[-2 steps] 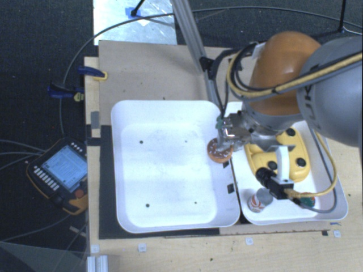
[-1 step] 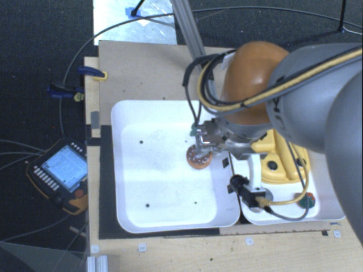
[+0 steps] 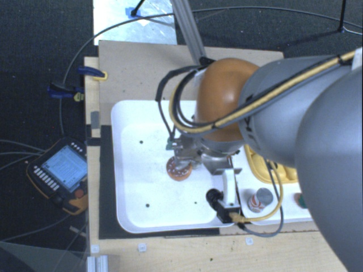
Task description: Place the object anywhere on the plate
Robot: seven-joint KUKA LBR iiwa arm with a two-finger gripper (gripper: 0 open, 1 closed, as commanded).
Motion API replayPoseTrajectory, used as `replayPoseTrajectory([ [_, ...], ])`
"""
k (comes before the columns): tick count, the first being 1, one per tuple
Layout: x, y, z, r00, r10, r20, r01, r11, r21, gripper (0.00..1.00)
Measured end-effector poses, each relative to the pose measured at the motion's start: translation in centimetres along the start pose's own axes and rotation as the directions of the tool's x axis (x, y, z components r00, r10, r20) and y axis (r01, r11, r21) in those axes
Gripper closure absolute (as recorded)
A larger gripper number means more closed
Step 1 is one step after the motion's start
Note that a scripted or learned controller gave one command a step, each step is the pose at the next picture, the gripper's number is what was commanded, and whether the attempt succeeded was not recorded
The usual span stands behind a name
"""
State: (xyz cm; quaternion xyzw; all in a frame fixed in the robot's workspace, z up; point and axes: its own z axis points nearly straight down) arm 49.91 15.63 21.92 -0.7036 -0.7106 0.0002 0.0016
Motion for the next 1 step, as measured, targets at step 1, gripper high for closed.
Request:
replayPoseTrajectory([
  [1, -0.30, 0.12, -0.10, 1.000, 0.006, 0.001, -0.006, 1.000, -0.002, 0.00],
])
